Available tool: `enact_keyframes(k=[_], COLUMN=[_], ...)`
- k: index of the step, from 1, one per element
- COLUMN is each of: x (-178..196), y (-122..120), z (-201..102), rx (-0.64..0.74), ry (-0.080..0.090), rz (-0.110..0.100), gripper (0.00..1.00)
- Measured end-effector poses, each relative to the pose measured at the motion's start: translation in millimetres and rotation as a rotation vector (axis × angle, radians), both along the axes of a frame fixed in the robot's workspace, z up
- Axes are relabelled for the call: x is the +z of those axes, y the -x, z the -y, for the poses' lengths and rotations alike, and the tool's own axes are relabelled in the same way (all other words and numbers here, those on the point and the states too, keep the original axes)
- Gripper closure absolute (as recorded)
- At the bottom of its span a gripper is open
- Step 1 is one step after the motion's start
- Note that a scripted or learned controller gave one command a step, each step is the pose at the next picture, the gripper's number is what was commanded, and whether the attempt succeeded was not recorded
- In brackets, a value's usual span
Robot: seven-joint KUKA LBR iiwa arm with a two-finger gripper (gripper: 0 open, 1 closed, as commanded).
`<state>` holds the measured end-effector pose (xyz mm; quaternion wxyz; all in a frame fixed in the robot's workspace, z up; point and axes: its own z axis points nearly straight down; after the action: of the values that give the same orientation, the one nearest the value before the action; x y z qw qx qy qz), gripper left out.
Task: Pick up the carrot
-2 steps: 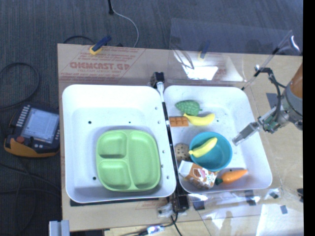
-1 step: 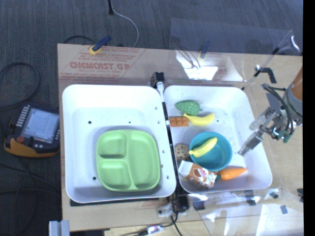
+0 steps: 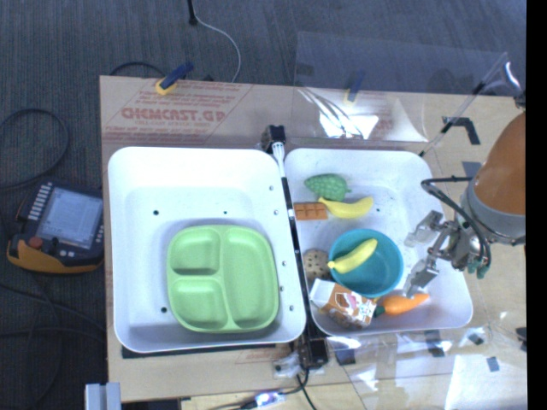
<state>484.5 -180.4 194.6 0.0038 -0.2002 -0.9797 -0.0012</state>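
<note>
The carrot (image 3: 402, 304) is a small orange toy with a green tip, lying near the front right corner of the right bin (image 3: 444, 307). My gripper (image 3: 425, 252) hangs over the right side of that bin, just above and right of the carrot, its fingers (image 3: 421, 274) spread open with nothing between them. One fingertip reaches down close to the carrot's right end. The arm's orange band (image 3: 506, 169) shows at the right edge.
The right bin also holds a blue bowl (image 3: 386, 276) with a banana in it, a second banana (image 3: 349, 207), a green leafy toy (image 3: 327, 185), a cookie (image 3: 314, 263) and a snack packet (image 3: 346, 306). A green divided plate (image 3: 224, 277) sits in the left bin (image 3: 137, 186).
</note>
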Motion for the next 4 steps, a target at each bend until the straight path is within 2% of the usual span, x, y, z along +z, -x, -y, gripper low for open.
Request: enact_keyframes(k=[1,2,3,4], x=[-99.2,-105.0,-105.0,-105.1], y=[0.0,-2.5,-6.5,-5.2], z=[19.8,2.5,25.5,7.0], rx=[0.277,0.072,0.320,-0.164], ry=[0.000,0.012,0.001,0.008], rz=[0.004,0.012,0.021,0.019], gripper=[0.00,0.00,0.00,0.00])
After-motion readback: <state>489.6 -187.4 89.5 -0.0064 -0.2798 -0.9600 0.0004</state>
